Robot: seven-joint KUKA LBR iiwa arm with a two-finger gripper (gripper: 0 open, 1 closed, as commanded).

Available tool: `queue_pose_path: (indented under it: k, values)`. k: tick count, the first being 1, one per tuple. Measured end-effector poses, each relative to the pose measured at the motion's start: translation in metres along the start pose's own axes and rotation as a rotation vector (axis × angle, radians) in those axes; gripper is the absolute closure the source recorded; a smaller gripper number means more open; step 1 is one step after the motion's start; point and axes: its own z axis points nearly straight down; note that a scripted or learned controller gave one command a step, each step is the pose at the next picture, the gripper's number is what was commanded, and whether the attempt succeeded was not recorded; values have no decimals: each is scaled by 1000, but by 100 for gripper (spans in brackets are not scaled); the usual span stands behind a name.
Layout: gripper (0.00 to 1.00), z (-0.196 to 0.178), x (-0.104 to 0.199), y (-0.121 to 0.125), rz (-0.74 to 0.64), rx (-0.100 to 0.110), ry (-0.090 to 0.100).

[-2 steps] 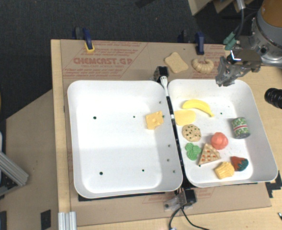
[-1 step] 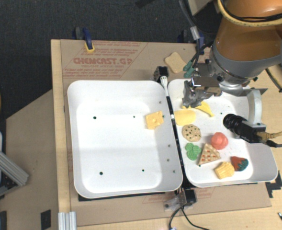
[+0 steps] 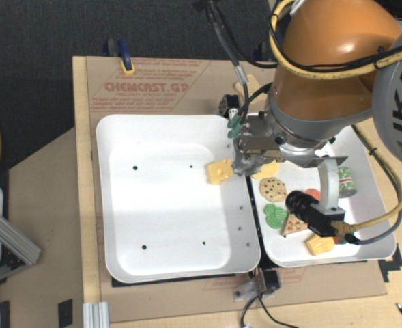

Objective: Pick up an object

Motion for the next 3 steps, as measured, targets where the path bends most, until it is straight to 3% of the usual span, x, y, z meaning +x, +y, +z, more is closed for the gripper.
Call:
queue_pose_path:
  k: [1,2,3]
  values:
    - [100,-130,79,59,-2,-23,6]
    - [100,-51,121,19,0,5,-3]
    - [100,-194,118,26,4,-23,7]
